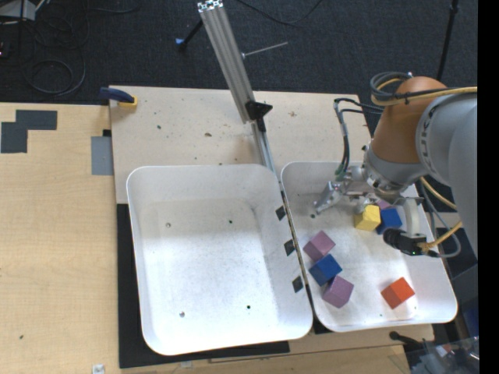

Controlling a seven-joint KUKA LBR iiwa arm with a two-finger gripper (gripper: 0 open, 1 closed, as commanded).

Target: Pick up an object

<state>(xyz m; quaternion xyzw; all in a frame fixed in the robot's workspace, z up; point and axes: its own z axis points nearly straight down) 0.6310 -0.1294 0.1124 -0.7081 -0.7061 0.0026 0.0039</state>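
Observation:
My gripper hangs low over the upper part of the right bin. A yellow cube lies just below and to the right of it, with a blue cube touching the yellow one's right side. Nothing shows held in the gripper. Lower left in the same bin lie a purple cube, a second blue cube and another purple cube, close together in a column. An orange cube sits alone near the bin's lower right.
The left bin stands beside the right one, sharing a divider with black clips. A slanted aluminium post rises behind the bins. Cables and a black connector hang by the wrist on the right.

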